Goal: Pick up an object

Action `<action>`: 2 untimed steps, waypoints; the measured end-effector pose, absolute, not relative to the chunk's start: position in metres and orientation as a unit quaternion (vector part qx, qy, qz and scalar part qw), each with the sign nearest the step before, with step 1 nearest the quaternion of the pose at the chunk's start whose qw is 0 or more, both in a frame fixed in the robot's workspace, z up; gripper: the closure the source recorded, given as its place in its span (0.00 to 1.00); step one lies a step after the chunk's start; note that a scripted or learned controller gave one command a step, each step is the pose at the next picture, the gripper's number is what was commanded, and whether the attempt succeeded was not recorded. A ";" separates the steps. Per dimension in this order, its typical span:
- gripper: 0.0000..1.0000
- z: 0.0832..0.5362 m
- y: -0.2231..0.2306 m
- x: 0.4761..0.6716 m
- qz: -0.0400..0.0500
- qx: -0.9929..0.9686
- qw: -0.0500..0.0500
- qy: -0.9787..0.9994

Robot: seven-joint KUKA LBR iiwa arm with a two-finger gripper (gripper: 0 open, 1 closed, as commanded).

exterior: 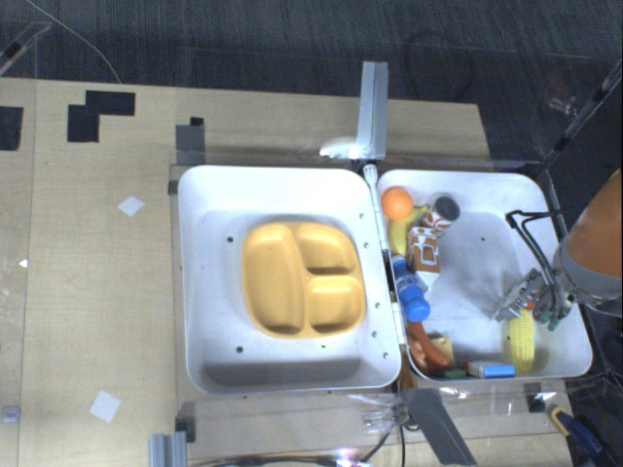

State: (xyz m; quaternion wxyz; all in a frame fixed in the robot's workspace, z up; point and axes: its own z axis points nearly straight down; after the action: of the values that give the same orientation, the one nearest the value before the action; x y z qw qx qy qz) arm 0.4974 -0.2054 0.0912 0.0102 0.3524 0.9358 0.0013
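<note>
My gripper [526, 303] hangs low over the right side of the right bin [487, 188], just above the top end of a yellow corn cob [523, 342]. I cannot make out anything held in it. Along that bin's left wall lie an orange ball [396, 203], a banana [398, 236], a brown and white snack packet [425, 247] and a blue bottle [412, 295]. A blue marker [494, 369] rests at the front wall beside the corn.
The left bin [195, 290] holds a yellow divided plate [300, 278]. A small dark disc [446, 207] sits near the right bin's back. Brown and red items [431, 348] crowd its front left corner. The arm's orange band [599, 236] is at the right edge.
</note>
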 end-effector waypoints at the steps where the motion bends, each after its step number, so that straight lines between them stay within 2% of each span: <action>1: 1.00 0.160 -0.189 0.613 0.001 0.356 0.007 0.934; 2: 0.00 0.158 -0.190 0.612 0.001 0.357 0.005 0.934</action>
State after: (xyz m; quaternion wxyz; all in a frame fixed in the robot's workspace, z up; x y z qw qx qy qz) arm 0.6119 -0.1900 0.1575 0.0051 0.3573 0.9340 0.0007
